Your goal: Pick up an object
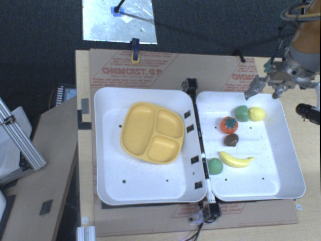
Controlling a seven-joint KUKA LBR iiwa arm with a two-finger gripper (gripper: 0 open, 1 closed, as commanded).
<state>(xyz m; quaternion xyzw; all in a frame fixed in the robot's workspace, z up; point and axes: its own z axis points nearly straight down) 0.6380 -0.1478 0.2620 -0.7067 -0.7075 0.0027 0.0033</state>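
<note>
Hovering our tool (pixel 264 88) spread open and empty above the right bin's (pixel 281 185) far rim, we judge the yellow lemon (pixel 257 114) just below it, touching a green fruit (pixel 242 113), light, smooth and best pinched across its middle.

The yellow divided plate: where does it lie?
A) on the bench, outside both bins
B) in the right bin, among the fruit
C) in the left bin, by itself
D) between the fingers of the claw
C: the yellow divided plate lies alone in the left bin, while the toy fruit, such as the banana, are in the right bin.
</note>
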